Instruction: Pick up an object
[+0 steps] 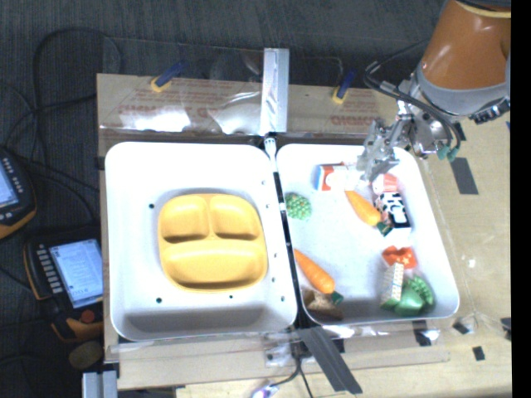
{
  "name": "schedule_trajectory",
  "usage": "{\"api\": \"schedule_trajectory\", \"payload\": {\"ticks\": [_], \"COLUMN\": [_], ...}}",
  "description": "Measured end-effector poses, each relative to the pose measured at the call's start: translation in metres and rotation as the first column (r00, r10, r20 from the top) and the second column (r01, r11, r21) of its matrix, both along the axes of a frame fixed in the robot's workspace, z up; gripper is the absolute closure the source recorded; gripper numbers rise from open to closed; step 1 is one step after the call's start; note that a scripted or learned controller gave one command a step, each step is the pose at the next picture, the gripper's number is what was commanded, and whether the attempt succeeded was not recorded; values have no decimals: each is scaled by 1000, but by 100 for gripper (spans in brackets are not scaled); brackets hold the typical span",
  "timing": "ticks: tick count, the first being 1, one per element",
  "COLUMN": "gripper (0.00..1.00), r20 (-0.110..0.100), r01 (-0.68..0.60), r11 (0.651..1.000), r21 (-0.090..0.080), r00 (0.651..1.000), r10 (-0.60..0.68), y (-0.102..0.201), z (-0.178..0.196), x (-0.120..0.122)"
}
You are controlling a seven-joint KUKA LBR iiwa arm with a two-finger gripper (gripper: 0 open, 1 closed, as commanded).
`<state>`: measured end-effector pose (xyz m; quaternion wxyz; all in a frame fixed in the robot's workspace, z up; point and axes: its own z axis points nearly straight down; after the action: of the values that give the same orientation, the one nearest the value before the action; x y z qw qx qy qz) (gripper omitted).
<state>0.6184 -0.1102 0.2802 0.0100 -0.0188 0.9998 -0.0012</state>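
Nearest the camera in the right bin [444,301] lie a green toy [413,295], a long carrot [315,274] and a green ball [298,206]; the left bin [124,305] holds a yellow divided tray [212,240]. Further back, a small orange carrot [362,208] and a red-and-white carton [332,177] sit under the claw [375,162], which hovers low over them; whether it is open I cannot tell. This looks like the reaching step: next it must settle on one piece. No writing is legible.
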Motion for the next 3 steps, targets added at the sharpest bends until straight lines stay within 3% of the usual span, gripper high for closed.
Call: {"api": "schedule_trajectory", "payload": {"ticks": [1,2,3], "gripper": [100,100,100], "r20": [4,-16,-11], "r01": [0,157,156], "r11": [1000,988,988], "r21": [-1,3,3], "r00": [1000,987,988], "r10": [0,-157,-156], "y": [0,31,31], "z": [10,19,29], "x": [1,51,52]}}
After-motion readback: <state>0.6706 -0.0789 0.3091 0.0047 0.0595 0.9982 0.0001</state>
